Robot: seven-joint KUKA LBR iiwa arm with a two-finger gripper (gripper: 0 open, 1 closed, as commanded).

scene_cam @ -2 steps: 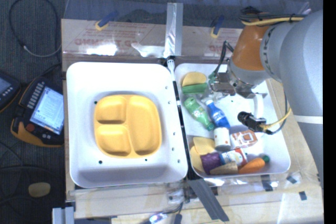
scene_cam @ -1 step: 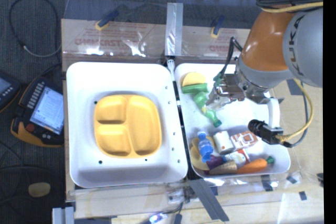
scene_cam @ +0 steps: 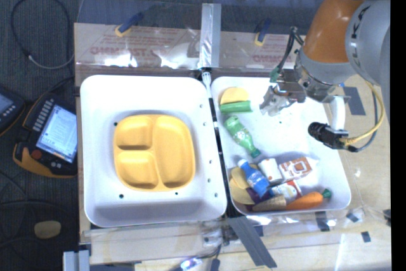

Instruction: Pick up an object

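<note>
Now, step: approach; claw (scene_cam: 274,103) hung over the right bin (scene_cam: 342,168), grip state unclear.
Next: descend toward the green bottle (scene_cam: 242,134) at 7 o'clock.

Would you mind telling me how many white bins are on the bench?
2: the left bin holds a yellow divided tray; the right bin, beside it, holds the small items.
</note>
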